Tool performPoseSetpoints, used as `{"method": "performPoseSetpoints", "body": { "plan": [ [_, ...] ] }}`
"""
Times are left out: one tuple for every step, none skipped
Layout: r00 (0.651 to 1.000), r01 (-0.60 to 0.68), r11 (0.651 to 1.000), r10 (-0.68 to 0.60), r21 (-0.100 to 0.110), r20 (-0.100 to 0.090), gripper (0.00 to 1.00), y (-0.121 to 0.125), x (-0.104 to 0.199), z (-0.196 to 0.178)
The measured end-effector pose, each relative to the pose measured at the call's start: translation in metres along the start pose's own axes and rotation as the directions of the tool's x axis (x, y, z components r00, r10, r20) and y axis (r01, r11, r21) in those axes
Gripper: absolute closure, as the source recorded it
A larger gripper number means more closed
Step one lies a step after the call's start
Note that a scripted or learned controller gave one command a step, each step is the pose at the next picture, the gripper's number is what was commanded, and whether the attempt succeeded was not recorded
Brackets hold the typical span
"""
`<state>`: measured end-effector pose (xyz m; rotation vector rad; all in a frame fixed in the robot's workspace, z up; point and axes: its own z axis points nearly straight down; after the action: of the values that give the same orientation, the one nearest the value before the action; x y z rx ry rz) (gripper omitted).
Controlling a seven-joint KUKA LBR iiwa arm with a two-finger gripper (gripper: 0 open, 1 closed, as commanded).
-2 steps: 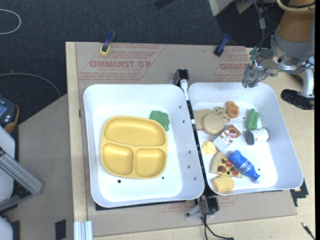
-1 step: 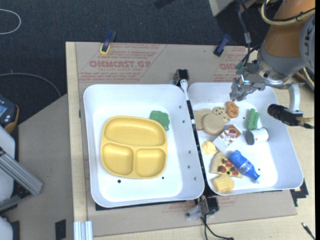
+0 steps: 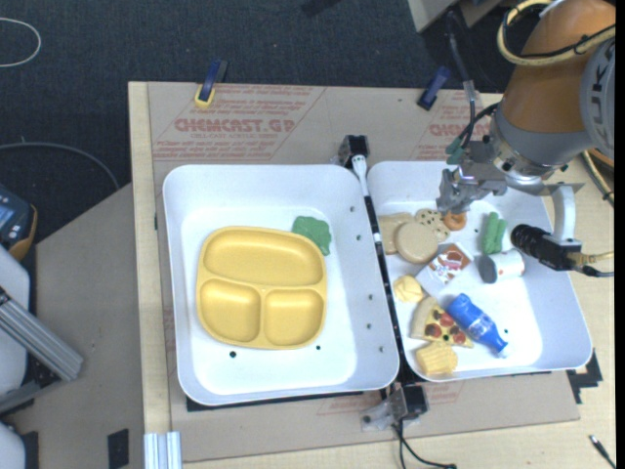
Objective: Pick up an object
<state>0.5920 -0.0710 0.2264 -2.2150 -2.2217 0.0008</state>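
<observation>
Overhead, arm [image 3: 547, 76] angled down, end effector [image 3: 455, 201] above cookie [image 3: 426, 228]

- A robotics lab is showing here: a grey-and-orange arm [image 3: 547, 86] is reaching over a bench [image 3: 244, 125] topped with printed protective sheeting.
- Clamps [image 3: 207, 84] are pinning that sheet at the back edge.
- Two white bins [image 3: 181, 262] are sitting side by side, holding toy food.
- Loose cables [image 3: 20, 42] are trailing across dark carpet.
</observation>
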Motion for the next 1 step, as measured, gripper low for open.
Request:
{"method": "performPoseSetpoints", "body": {
  "plan": [
    [1.000, 0.000, 1.000, 0.000, 0.002, 0.000, 1.00, -0.0348, 0.0325, 0.0081]
  ]
}}
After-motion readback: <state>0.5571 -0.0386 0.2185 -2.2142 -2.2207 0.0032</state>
